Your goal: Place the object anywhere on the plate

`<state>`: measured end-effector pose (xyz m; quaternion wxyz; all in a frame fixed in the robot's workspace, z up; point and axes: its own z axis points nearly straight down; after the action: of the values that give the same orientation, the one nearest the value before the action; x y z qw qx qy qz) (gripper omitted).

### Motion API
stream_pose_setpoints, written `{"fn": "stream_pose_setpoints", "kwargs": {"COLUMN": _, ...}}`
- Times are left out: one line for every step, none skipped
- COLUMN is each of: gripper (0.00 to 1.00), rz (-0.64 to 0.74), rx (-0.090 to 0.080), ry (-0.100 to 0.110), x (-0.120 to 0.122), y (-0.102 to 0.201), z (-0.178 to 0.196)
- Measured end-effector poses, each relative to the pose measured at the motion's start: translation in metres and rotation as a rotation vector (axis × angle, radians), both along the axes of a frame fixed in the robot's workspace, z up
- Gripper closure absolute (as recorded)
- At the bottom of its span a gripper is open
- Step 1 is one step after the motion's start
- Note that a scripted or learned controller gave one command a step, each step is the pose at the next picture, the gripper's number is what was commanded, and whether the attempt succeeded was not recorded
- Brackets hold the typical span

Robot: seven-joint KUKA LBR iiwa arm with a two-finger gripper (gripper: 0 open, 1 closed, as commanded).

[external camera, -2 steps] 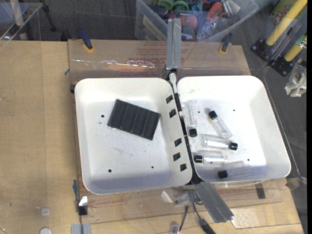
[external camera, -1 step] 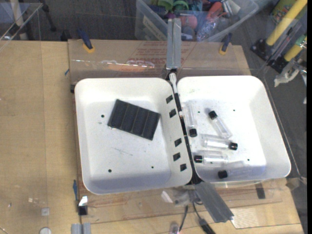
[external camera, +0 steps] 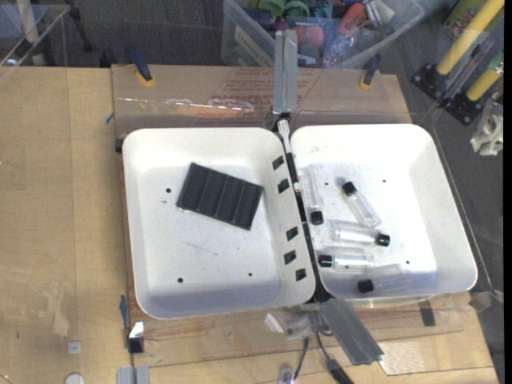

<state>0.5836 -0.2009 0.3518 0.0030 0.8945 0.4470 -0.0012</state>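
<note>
- Whether my pincer is spread or pressed together, I cannot tell.
- The clear, black-capped vials (external camera: 358, 202) lie loosely clustered in the right bin (external camera: 450, 214), toward its nine o'clock wall.
- I judge the outermost vial easiest to pick: pinch across its body, since it may roll.
- The dark ribbed plate (external camera: 220, 196) sits at nine o'clock in the left bin (external camera: 133, 238), with bare floor all around it.
- Lift high over the clipped divider (external camera: 286, 206).

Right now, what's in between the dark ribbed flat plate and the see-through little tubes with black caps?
In the camera view, the raised divider where both white bins meet, with small black clips along it, lies between the dark ribbed plate and the clear tubes.
</note>
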Motion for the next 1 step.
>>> {"fn": "stream_pose_setpoints", "kwargs": {"gripper": 0.0, "rz": 0.0, "rx": 0.0, "ry": 0.0, "x": 0.0, "y": 0.0001, "z": -0.0001}}
